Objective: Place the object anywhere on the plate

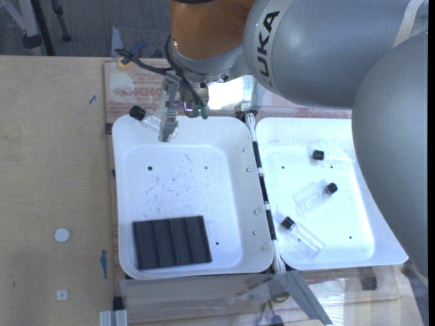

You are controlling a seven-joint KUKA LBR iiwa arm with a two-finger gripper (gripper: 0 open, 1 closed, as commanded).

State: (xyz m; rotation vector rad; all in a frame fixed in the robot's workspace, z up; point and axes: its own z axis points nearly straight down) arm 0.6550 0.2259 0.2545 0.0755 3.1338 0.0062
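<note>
Hovering over the far rim of the left bin [234,182], the gripper [167,129] points straight down, its fingers closed around the body of a clear vial [151,119] with a black cap; the cap sticks out on the side away from the right bin [360,250]. Inside that same left bin, the dark ribbed plate [170,242] lies flat at the near edge, well apart from the gripper. Over in the right bin sit two more clear vials [314,195] [300,233] with black caps, plus a loose black cap [317,155] toward its far side.
</note>
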